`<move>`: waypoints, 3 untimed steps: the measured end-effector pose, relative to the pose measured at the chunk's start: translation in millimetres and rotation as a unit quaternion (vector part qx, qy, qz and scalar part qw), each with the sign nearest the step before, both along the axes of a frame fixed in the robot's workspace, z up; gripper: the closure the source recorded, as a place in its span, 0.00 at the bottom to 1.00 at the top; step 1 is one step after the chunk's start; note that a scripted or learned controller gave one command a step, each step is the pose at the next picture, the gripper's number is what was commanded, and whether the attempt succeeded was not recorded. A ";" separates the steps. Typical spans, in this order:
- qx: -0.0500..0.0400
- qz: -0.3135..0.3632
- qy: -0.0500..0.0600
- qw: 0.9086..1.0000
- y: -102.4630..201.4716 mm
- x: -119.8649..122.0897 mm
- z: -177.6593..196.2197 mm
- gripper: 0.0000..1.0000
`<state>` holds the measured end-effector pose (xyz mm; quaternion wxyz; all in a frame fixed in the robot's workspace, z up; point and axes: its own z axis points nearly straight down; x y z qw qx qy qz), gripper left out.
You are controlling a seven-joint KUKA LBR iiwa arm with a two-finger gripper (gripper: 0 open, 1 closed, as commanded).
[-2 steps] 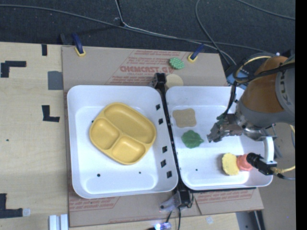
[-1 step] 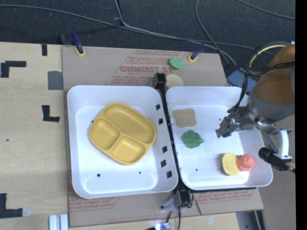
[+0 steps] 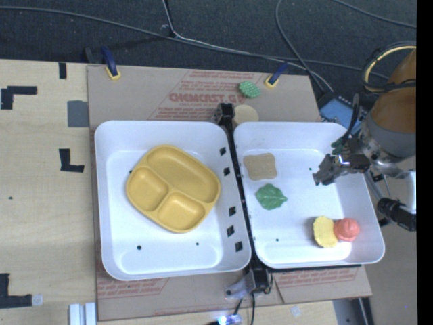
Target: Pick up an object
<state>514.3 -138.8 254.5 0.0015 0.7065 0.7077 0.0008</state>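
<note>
The right bin (image 3: 298,141) holds a flat tan square piece (image 3: 260,166), a green leaf-shaped piece (image 3: 270,197), a yellow piece (image 3: 324,231) and a pink-red piece (image 3: 347,229) touching it at the front right. My gripper (image 3: 327,171) hangs over the bin's right part, to the right of the tan square and the green leaf and behind the yellow and pink pieces. I see nothing held in it.
The left bin (image 3: 111,181) holds a yellow divided plate (image 3: 174,187). Behind the bins, a small green object (image 3: 249,89) and a pale round one (image 3: 246,114) lie on the cardboard. Cables run across the dark floor at the back.
</note>
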 end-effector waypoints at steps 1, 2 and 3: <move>0.000 0.001 0.003 1.000 54.0 10.6 -16.4 1.00; 0.001 0.003 0.002 1.000 117.0 19.7 -21.8 1.00; 0.001 0.003 0.002 1.000 168.2 28.1 -15.6 1.00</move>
